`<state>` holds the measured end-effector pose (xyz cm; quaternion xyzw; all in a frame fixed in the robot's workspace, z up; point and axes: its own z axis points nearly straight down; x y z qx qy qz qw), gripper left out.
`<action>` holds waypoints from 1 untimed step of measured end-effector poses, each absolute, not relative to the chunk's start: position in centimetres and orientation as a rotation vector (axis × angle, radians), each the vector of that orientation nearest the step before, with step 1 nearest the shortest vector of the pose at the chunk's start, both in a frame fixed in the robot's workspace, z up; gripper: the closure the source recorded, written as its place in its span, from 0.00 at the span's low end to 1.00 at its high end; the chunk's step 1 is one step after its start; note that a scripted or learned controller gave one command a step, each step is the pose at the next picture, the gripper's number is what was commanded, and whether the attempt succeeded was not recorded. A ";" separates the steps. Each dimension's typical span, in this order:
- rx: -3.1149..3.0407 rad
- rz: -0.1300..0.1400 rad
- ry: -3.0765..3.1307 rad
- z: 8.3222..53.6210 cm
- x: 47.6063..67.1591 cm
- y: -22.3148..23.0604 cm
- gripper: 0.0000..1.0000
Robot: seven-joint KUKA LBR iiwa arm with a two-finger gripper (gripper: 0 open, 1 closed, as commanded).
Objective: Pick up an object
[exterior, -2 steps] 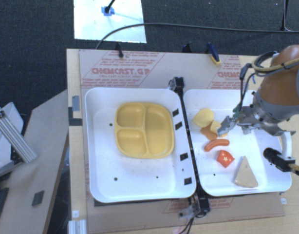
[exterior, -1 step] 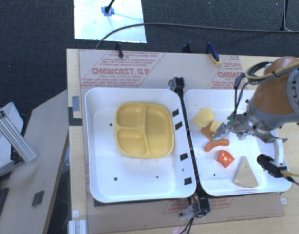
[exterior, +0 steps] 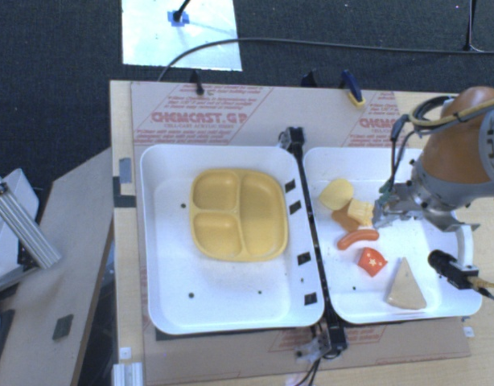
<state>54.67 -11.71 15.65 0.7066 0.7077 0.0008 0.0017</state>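
Orange sausage (exterior: 358, 238) — just below gripper (exterior: 381, 214)

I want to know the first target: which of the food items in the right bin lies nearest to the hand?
The small pale yellow block, right beside the hand. The sausage is just below it; the red piece and the tan wedge lie farther toward the front.

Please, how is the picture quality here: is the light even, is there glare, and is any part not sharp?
In the camera view the light is soft and even, shadows faint; the white bins look bright and nearly washed out, and the pale sheet on the dark floor glares; the whole view is slightly soft, so the small food pieces near the gripper lack fine detail.
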 end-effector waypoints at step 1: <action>2.212 0.006 2.222 21.8 55.4 -12.1 1.00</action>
